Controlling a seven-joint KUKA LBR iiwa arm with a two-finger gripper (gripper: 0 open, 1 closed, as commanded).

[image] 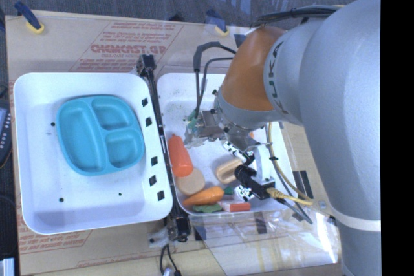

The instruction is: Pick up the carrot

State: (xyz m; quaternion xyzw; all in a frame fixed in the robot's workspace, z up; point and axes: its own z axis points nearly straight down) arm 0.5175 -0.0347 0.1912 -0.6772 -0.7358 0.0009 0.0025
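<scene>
The carrot (204, 195) is a small orange tapered piece with a green leafy end. It lies near the front edge of the right bin (173, 90). My gripper (199, 130) hangs over the middle of that bin, behind the carrot and well apart from it. The grey arm with its orange band covers the bin's right half.
An orange-red cylinder (180, 155) lies along the right bin's left wall, with a tan round piece (191, 182) just in front of it. A tan block (228, 170) and a small red item (237, 207) sit near the carrot. The left bin (32, 203) holds a blue divided plate (100, 134).
</scene>
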